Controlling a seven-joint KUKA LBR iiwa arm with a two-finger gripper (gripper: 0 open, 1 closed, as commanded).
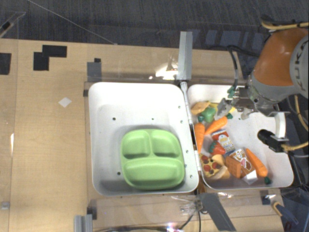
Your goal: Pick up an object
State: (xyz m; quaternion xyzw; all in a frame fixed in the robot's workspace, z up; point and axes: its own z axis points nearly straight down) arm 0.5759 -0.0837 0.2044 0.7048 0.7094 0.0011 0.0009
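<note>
Wooden bench [43,144], dark carpet behind it, two white bins side by side. Left bin [104,110] just has a green tray [152,158] in it. Right bin [285,173] has all the toy food: carrots [216,124], a pizza slice [212,164], little cartons [239,162]. The gripper [227,106] is low over the pile's far end, near a green toy [208,114]. Honestly can't tell if the fingers are spread or closed, and I see nothing held. So I'd say the pick isn't done yet: grab and lift are both left.
</note>
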